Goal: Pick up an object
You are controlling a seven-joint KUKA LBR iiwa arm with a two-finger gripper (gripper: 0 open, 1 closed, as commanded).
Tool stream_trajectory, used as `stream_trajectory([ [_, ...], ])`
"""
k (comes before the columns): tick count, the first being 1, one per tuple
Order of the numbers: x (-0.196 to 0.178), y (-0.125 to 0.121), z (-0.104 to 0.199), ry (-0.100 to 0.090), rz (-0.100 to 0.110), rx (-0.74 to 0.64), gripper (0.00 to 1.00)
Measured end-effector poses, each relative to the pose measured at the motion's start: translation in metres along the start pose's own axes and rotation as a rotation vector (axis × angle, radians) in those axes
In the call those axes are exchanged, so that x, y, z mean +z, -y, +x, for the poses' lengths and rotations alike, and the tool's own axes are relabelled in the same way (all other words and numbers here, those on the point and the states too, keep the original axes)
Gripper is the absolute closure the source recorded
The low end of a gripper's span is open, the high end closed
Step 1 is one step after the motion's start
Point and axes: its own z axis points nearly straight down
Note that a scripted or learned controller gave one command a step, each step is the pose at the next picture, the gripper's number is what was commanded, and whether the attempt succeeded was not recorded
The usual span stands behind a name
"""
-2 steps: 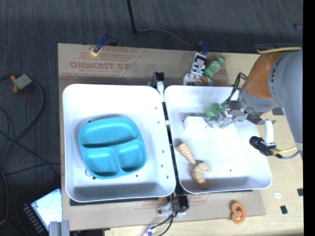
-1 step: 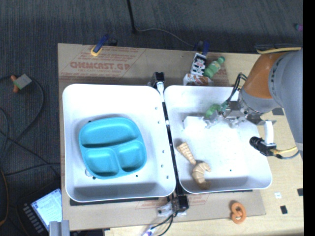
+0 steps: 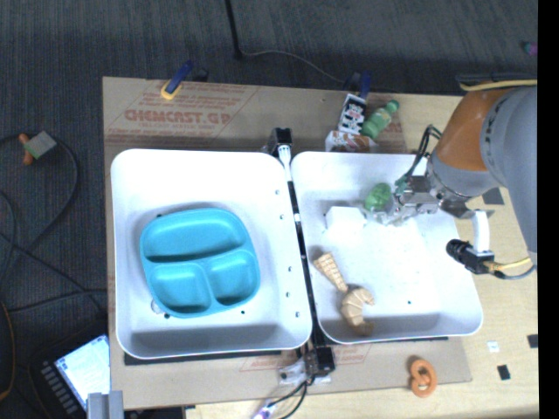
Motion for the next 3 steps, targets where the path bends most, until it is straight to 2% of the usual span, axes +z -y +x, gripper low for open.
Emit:
stream_trajectory([
  [1, 0.0, 0.0, 0.0, 0.0, 0.0, 0.0, 0.0],
  [2, -0.01, 0.0, 0.0, 0.002, 0.0, 0.0, 1.0],
  [3, -0.047, -0.054, 0.002, -0.005, 0.008, 0.0, 1.0],
])
